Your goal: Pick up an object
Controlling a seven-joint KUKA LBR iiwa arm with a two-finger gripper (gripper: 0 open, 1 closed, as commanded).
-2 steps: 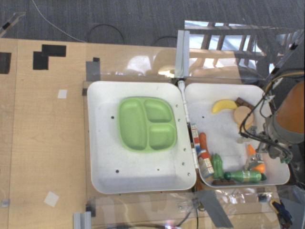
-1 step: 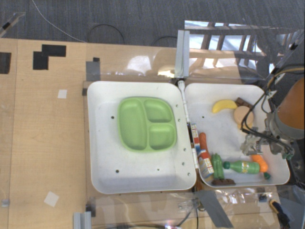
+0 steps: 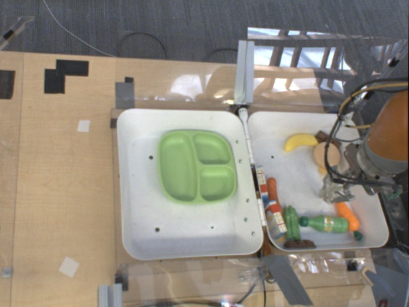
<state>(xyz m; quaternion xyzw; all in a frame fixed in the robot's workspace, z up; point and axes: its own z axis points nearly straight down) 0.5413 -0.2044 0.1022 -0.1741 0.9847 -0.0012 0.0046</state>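
The right bin [image 3: 300, 123] holds several toy foods. A yellow banana [image 3: 300, 142] lies near its back, with a tan rounded piece [image 3: 321, 157] just right of it. Along the left wall lie a red sausage [image 3: 273, 192] and a small printed pack [image 3: 275, 221]. At the front are a green bottle [image 3: 326, 223], a green leafy piece [image 3: 291, 221], a brown piece [image 3: 299, 242] and an orange carrot [image 3: 349, 215]. My gripper [image 3: 334, 190] hangs low over the bin's right side, just above the carrot's upper end and below the tan piece. Nothing is visibly held.
The left bin [image 3: 137, 235] carries a green divided plate [image 3: 196, 165] at its middle. A metal divider post [image 3: 243, 72] stands between the bins at the back. Cables loop around my wrist [image 3: 345, 130]. Bare white floor lies in the right bin's centre [image 3: 297, 178].
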